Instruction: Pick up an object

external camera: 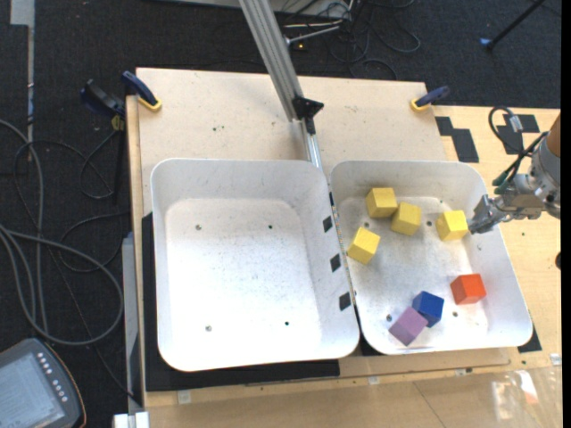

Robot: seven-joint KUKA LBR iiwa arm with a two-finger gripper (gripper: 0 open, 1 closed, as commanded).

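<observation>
Yellow cube point(452, 225) lying near the right bin's point(500, 328) right wall, touching the hand point(484, 216); whether the hand is clenched or released cannot be told. Three more yellow cubes point(382, 201) sitting nearby.

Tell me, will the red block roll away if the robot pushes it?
Probably not. The red block looks like a cube with flat faces, so it would likely slide rather than roll. It seems stiff and small, so probably light. It sits near the right bin's wall, which might stop it.
</observation>
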